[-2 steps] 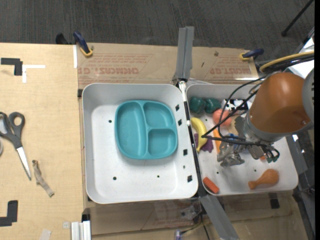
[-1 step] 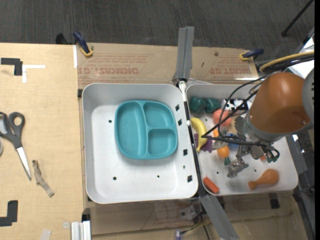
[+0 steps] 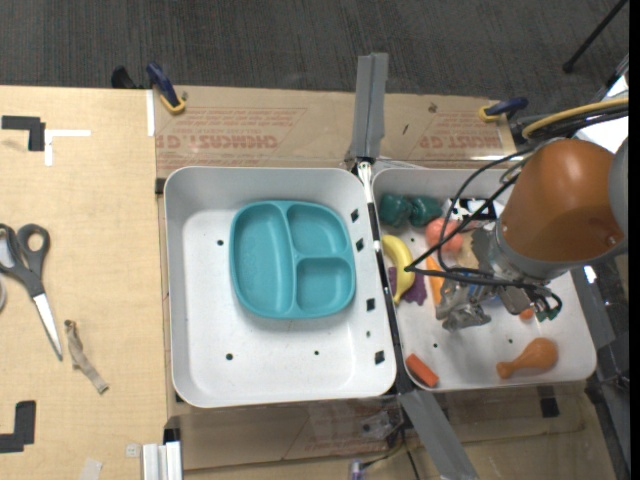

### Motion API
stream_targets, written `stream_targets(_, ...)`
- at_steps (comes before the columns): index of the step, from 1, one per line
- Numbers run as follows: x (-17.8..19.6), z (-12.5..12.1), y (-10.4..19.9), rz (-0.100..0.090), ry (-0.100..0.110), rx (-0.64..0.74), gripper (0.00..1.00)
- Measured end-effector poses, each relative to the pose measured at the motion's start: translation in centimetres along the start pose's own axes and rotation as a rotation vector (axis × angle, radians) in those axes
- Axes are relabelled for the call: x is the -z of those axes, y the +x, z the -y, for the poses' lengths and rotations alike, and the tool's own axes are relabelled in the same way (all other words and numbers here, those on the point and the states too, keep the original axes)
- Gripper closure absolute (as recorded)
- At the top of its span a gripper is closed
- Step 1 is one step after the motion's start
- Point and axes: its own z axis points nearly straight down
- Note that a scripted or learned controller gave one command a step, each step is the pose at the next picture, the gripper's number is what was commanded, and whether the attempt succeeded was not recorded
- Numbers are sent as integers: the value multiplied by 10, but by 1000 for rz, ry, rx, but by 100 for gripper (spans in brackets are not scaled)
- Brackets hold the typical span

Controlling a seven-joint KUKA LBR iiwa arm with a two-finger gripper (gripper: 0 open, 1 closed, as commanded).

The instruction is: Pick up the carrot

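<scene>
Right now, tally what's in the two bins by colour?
Teal: 2, divided plate in the left bin, and a dark teal toy in the right bin
Yellow: 1, banana
Purple: 1, small item
Orange or red-orange: 3, carrot, drumstick, peach-coloured item
Total: 7 in view; the arm hides part of the right bin.

Dark grey carpeted floor (image 3: 250,23) fills the band from ten to two o'clock. Below it lies the pale wood counter (image 3: 90,268), with brown printed cardboard (image 3: 260,133) spread over it from centre toward three o'clock. At nine o'clock, scissors (image 3: 32,278) rest on the wood, with black tape corners (image 3: 25,133) at ten and seven o'clock.
</scene>
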Motion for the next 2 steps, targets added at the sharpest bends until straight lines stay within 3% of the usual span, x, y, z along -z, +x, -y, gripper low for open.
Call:
stream_targets(1, 0, 0, 0, 0, 0, 0, 0)
stream_targets(2, -28, -7, 7, -9, -4, -112, 0)
